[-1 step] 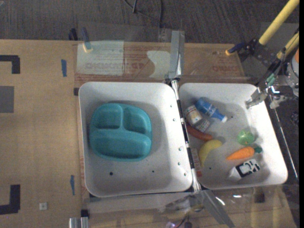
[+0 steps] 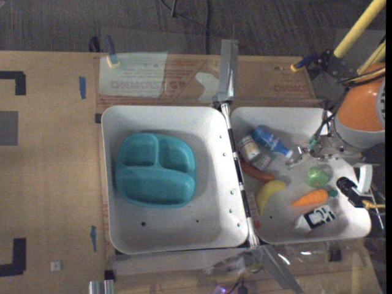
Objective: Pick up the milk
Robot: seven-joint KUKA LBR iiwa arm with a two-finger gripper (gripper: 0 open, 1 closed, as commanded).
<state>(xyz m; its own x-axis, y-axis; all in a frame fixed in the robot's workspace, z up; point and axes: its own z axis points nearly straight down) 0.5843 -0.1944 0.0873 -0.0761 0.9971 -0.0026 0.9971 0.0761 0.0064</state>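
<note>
- The counter [image 2: 49, 164] is brown board with black corner marks at its left side and a few blue tape strips.
- The left bin [image 2: 214, 225] holds a teal divided plate [image 2: 155, 168], lying flat toward the bin's left half. It is not part of the task.
- The right bin [image 2: 361, 228] is crowded. Near its left wall stands a small grey can [image 2: 248, 147], with a blue bottle [image 2: 269, 141] lying at a slant just beside it.
- Below those lie a thin red-orange stick-like item [image 2: 257, 174] and a yellow banana-like piece [image 2: 269, 193].
- Further right are a green round fruit [image 2: 317, 176] and an orange carrot [image 2: 311, 198] below it.
- The milk [image 2: 316, 217], by my judgement the small white carton with a dark label, lies near the bin's front edge, right of centre, just below the carrot.
- The pincer [image 2: 306, 152] sits above the bin's middle, near the green fruit and well apart from the milk. Whether it stands wide or narrow I cannot tell; nothing shows between its fingers.
- Risk: the pincer is nearer the fruit and bottle than the carton, so a descent from here would likely catch the wrong thing.
- Risk: the carrot lies very near the milk, so a finger may land on it and push the carton aside.
- Risk: the carton lies near the front wall, leaving little room for a finger on that side.
</note>
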